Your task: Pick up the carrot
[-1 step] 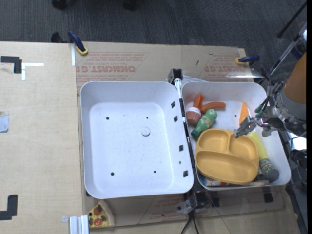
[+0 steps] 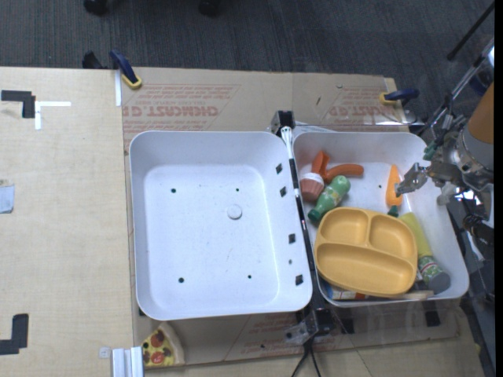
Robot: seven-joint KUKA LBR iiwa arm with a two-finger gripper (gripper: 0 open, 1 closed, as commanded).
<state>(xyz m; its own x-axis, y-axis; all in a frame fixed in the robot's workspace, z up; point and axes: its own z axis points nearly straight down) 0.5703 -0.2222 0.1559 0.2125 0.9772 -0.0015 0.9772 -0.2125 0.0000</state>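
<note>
The carrot point(image 2: 393, 187) lies in the right bin point(image 2: 369, 136), just beside the gripper point(image 2: 428, 181) on the side away from the arm, close under the nearer fingertip. It is a short orange piece, standing roughly end-on toward the bin's far wall. The gripper seems to hang there to line up for a descent; its fingers look spread apart, with nothing between them. Beyond the carrot from the gripper lie a green bottle point(image 2: 328, 198) and a yellow divided plate point(image 2: 365, 251).
</note>
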